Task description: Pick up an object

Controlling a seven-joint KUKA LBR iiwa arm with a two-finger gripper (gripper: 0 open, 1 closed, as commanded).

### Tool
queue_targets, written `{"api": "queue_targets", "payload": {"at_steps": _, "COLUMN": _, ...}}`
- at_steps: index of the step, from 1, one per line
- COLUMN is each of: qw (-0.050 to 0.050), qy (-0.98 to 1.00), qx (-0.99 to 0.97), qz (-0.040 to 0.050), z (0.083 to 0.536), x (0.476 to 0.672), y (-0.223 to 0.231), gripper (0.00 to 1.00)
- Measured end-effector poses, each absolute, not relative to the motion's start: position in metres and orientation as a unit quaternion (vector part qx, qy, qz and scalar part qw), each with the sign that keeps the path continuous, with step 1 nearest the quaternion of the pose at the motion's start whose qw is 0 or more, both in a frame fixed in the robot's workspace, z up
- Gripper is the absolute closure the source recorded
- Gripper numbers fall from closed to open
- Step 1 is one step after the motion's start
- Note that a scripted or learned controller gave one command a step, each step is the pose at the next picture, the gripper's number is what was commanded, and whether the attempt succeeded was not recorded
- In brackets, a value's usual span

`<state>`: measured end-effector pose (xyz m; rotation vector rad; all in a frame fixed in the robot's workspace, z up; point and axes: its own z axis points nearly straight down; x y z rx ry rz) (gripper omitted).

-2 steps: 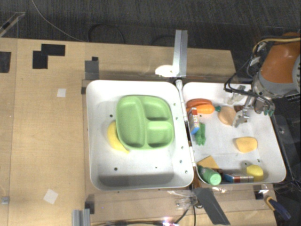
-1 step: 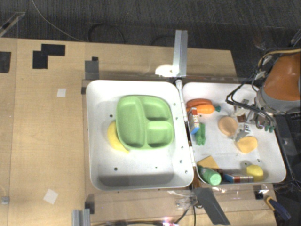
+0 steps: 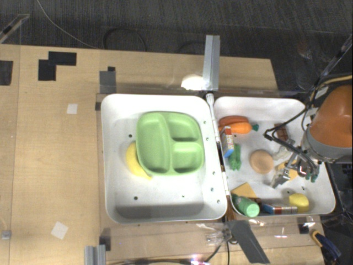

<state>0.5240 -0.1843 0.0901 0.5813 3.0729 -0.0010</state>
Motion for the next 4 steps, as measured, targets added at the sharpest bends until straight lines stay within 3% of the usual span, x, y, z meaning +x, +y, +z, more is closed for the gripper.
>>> {"api": "queue_targets", "payload": {"at_steps": 1, "qw": 0.013, "qy": 0.963, "qx": 0.268, "qz": 0.0016, "z": 0.091, "x": 0.499, "y": -0.088, "gripper": 0.00}}
{"api": "queue_targets", "payload": {"at_steps": 2, "qw": 0.017, "qy": 0.971, "qx": 0.239, "qz": -0.0005, "z": 0.092, "x": 0.497, "y": -0.086, "gripper": 0.00}}
{"api": "queue_targets", "payload": {"at_steps": 3, "qw": 0.005, "qy": 0.981, "qx": 0.194, "qz": -0.0002, "z": 0.108, "x": 0.490, "y": -0.100, "gripper": 0.00}}
{"api": "queue_targets", "payload": {"at_steps": 4, "qw": 0.011, "qy": 0.997, "qx": 0.070, "qz": -0.0004, "z": 0.092, "x": 0.494, "y": -0.108, "gripper": 0.00}}
